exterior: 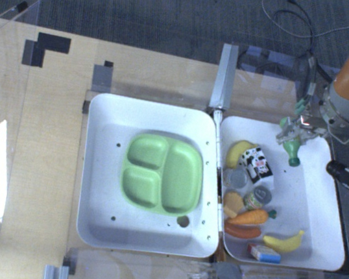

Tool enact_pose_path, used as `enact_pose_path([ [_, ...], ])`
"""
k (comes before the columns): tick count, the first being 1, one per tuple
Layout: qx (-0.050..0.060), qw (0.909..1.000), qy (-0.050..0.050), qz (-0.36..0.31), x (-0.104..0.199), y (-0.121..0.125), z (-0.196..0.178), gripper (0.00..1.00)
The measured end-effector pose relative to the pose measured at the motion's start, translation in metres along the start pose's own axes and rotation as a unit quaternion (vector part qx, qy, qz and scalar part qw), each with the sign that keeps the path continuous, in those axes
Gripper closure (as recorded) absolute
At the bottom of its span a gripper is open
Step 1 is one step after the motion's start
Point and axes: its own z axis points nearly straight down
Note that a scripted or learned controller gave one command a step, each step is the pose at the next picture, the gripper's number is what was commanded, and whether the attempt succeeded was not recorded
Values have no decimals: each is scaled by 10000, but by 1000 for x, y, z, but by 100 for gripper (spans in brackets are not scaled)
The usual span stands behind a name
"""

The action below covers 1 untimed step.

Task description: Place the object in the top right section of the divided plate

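A light green divided plate (162, 173) lies in the middle of the left bin (105, 118), with two small sections on its left and one long section on its right. My gripper (292, 146) hangs over the far edge of the right bin (323, 198), just right of a black-and-white cow-patterned box (255, 163). The toys in the right bin include a yellow fruit (239, 150), a grey can (237, 177), a small tin (259, 195), a carrot (249, 216), a red sausage (241, 231), a banana (283, 241) and a red-and-blue box (264, 253).
A metal divider (223, 78) runs between the two bins at the back. A small dark round spot (182, 221) sits on the left bin's floor near the plate's front right corner. Black cables (292, 16) lie behind the bench.
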Motion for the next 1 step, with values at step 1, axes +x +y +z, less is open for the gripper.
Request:
enact_pose_path([
  [1,4,9974,12,-714,58,13,35,100],
])
